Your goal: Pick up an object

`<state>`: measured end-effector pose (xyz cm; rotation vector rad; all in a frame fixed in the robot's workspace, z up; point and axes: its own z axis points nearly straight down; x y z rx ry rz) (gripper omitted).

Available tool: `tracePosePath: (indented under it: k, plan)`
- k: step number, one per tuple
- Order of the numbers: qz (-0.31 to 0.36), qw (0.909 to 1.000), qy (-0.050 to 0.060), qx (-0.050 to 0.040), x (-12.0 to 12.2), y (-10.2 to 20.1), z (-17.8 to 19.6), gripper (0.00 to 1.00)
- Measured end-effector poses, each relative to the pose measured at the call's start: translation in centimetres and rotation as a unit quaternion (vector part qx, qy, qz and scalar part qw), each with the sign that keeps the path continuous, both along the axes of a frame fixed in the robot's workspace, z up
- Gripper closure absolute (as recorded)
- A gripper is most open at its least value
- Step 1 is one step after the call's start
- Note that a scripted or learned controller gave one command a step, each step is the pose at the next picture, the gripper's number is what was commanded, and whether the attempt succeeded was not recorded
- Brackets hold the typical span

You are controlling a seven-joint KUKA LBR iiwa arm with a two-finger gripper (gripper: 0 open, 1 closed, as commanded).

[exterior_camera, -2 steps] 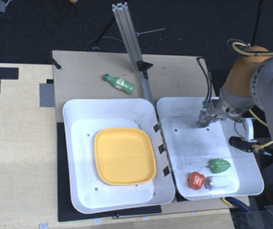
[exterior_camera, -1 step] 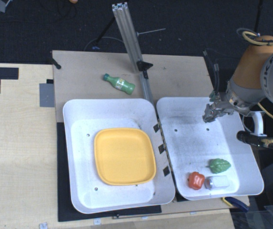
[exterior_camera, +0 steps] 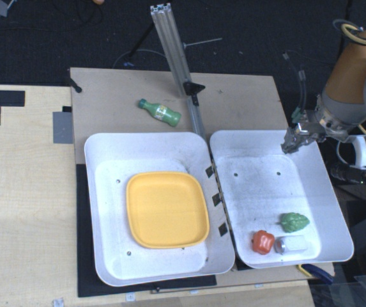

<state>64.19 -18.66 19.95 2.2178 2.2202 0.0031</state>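
In the right bin (exterior_camera: 266,184) a green leafy toy (exterior_camera: 294,222) lies near the front right. Beside it sit a red pepper-like toy (exterior_camera: 263,242) and a small pale grey block (exterior_camera: 291,244). A square yellow plate (exterior_camera: 167,208) lies flat in the left bin (exterior_camera: 106,171). My gripper (exterior_camera: 293,142) hangs over the far right rim of the right bin, well away from the toys, and nothing shows between its fingers.
A green bottle (exterior_camera: 160,112) lies on its side on the bench board behind the left bin. A slanted aluminium post (exterior_camera: 176,50) rises behind the gap between the bins. Black clips (exterior_camera: 216,198) line the seam between the bins.
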Motion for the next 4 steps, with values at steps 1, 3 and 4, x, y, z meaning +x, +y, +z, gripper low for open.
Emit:
tracePosePath:
  k: [1, 3, 4]
  plan:
    - [-0.001, 1.0000, 0.000, 0.0002, 0.3, 0.3, 4.3, 1.00]
    - [0.001, 1.0000, 0.002, 0.0010, 0.1, 6.0, 6.8, 1.00]
    - [0.001, 1.0000, 0.002, 0.0011, 0.3, 11.3, 7.0, 1.00]
